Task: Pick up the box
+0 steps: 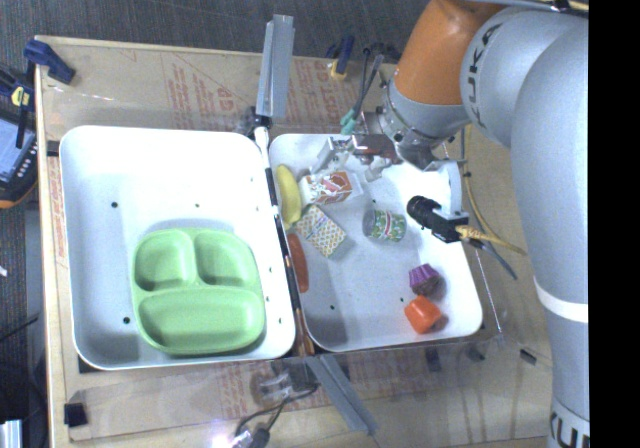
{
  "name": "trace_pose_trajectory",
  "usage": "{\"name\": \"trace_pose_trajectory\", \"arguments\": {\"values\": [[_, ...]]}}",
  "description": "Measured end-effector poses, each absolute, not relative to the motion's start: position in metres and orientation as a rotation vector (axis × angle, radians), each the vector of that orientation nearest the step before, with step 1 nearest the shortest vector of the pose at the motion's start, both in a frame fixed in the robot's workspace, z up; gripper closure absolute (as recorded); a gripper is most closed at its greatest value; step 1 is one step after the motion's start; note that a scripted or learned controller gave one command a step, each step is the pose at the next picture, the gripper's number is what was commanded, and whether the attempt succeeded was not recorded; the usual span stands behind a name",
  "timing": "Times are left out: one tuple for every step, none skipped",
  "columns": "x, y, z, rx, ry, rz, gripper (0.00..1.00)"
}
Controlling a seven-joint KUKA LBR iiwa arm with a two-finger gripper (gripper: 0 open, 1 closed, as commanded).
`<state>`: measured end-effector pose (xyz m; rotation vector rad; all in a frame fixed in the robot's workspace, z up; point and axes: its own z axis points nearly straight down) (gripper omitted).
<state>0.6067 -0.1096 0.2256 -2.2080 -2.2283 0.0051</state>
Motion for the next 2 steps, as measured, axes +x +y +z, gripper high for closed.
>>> {"name": "trace_pose_trajectory", "arguments": {"values": [[0.577, -0.162, 0.103, -2.223, -2.219, 0.003, 0.0], [0.558, -0.122, 0.094, -2.343, -2.11, 0.006, 0.0]]}}
